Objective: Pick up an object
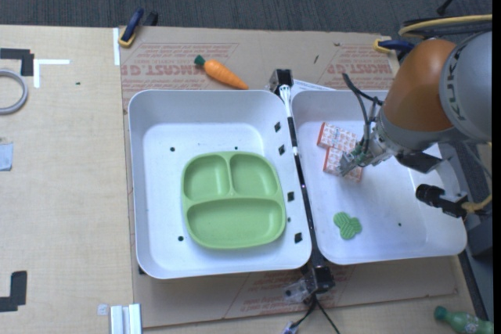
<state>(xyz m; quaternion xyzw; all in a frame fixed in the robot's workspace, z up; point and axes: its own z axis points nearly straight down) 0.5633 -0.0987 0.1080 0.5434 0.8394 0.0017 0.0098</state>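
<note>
Checkered packets [338, 138] lie in my right bin [407, 238], at about eleven o'clock from its middle, and nothing is lifted yet. Nearest the camera, at six o'clock, a green leafy toy [347, 226] rests untouched. My claw [354, 160] hangs over the lower packet [341, 161]; whether it is wide or narrow I cannot tell. Farther off, at ten o'clock beyond the bins, lies a carrot [222, 73]. Grasp and lift remain.

Slanted overhead view of both bins [141, 168]

The pincer [362, 154] hangs in the right bin [407, 242] — a patterned packet [338, 146] touching its left, a leafy piece [347, 226] below, a divided plate [232, 199] far left.
</note>
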